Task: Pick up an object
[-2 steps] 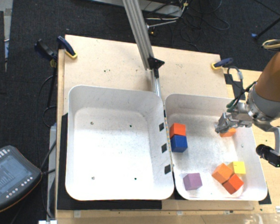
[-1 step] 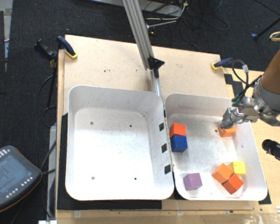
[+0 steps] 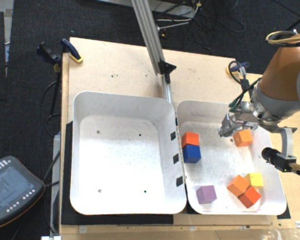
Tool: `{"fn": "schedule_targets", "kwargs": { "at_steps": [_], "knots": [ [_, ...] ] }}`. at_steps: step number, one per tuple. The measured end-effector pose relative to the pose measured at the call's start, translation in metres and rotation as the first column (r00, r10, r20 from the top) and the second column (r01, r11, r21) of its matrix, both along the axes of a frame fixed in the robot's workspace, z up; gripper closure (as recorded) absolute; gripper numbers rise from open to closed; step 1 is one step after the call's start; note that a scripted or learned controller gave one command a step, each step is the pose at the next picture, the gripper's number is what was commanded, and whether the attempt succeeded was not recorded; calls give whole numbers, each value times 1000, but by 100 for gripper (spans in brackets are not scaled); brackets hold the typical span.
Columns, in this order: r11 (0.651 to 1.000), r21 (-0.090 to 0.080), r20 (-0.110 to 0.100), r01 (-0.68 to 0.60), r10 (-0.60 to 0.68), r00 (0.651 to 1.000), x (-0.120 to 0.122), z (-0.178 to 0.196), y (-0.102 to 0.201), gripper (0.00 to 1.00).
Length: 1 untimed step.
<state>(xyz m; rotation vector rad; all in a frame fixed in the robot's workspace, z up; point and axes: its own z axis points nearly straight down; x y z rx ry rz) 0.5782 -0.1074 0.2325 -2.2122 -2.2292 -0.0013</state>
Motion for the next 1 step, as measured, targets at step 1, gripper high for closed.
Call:
{"fn": "schedule_targets", "kwargs": {
  "at_steps": [1],
  "knots": [
    [1000, 1, 1, -1, 1, 1000, -5, 10, 58, 100]
  ]
}}
